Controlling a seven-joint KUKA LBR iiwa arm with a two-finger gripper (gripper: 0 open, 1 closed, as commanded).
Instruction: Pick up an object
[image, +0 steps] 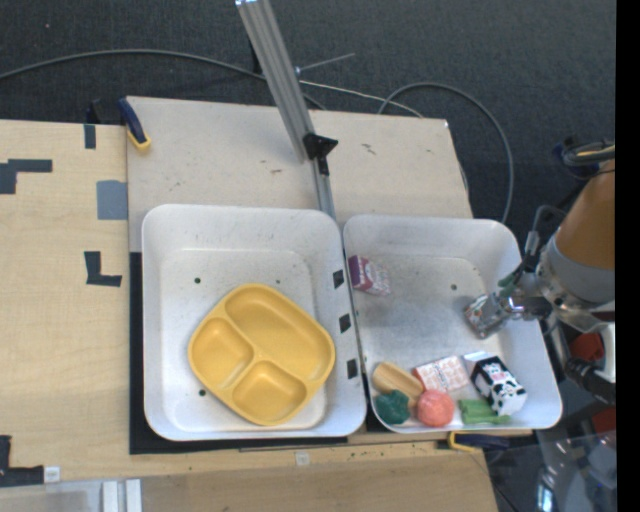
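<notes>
My gripper (487, 316) hangs over the right side of the right bin (420, 232), above bare bin floor, with nothing visibly between its fingers. Along the bin's front edge lie a tan bread-like piece (396, 378), a green item (392, 406), a red ball (435, 408), a pink-and-white packet (443, 374), a black-and-white cow-pattern toy (497, 384) and a green strip (484, 410). A small pink carton (370, 275) sits near the bin's left wall. The arm's orange band (592, 225) shows at the right edge.
The left bin (170, 235) holds a yellow divided plate (262, 352). A grey metal pole (285, 80) slants across the bench behind the bins. Cables run over the dark floor at the back.
</notes>
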